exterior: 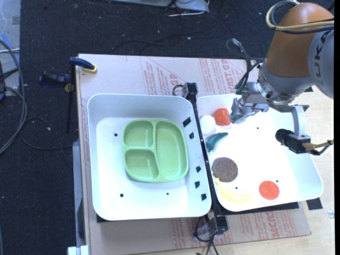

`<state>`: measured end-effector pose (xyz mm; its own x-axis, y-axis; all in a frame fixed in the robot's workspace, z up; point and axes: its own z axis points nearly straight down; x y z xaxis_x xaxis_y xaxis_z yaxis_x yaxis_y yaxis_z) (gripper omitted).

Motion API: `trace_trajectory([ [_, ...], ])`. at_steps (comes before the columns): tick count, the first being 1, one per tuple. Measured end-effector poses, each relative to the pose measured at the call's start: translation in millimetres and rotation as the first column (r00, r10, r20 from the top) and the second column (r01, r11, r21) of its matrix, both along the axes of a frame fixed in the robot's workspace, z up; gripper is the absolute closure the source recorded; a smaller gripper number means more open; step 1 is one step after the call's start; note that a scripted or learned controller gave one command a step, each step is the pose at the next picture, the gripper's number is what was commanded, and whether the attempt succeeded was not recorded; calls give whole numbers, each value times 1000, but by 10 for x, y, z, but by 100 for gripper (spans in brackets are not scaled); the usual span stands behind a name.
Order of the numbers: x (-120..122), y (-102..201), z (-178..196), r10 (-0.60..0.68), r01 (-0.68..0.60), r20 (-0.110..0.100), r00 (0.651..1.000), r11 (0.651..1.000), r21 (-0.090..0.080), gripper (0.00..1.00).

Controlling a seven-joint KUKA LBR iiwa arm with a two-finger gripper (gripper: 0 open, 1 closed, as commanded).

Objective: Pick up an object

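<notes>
Metal-grey end effector (237, 112) hangs over the right shallow white plastic bin (297, 163), just beside a small rounded orange object (222, 116); whether it is open or closed, I cannot tell. Nearby lie a white egg-shaped piece (207, 124), a teal curved piece (215, 139), a rough brown disc (225, 168), a yellow banana shape (234, 195) and a red disc (269, 189). A glossy light-green divided tray (155, 150) sits in the left bin (101, 158) on the pale board tabletop (138, 73).
</notes>
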<state>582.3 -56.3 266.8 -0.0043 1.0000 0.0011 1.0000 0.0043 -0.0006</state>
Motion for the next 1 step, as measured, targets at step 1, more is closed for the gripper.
trace_trajectory([
  [1, 45, 560, -179, 0, 0, -1, 1000, 1000, 0, 100],
])
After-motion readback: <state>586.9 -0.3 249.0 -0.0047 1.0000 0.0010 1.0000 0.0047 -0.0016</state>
